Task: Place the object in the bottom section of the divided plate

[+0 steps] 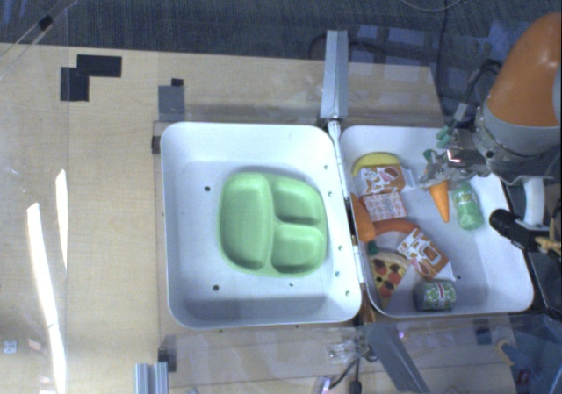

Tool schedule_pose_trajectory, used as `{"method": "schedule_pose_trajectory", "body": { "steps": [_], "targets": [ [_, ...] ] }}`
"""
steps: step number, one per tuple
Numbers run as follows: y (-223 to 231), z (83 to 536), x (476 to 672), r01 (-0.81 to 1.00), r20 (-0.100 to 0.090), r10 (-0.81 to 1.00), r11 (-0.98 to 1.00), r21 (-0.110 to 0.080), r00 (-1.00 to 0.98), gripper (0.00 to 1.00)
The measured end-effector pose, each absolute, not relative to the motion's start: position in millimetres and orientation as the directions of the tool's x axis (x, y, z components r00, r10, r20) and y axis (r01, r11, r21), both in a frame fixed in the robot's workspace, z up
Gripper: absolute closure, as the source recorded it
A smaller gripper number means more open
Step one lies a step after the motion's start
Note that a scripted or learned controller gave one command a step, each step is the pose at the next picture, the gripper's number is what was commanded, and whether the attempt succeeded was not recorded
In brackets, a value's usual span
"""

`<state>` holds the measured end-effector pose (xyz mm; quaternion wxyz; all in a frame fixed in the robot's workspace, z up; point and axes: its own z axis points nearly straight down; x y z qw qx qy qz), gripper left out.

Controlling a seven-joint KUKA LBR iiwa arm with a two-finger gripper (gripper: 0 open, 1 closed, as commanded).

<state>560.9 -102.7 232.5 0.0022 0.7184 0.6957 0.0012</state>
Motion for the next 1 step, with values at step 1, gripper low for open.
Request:
{"method": "schedule_pose_trajectory", "body": {
  "steps": [1],
  "targets": [
    [-102.7,232.6,560.9,0.999,-0.001,0.999,-0.032,0.005,0.032,0.0]
  ]
}}
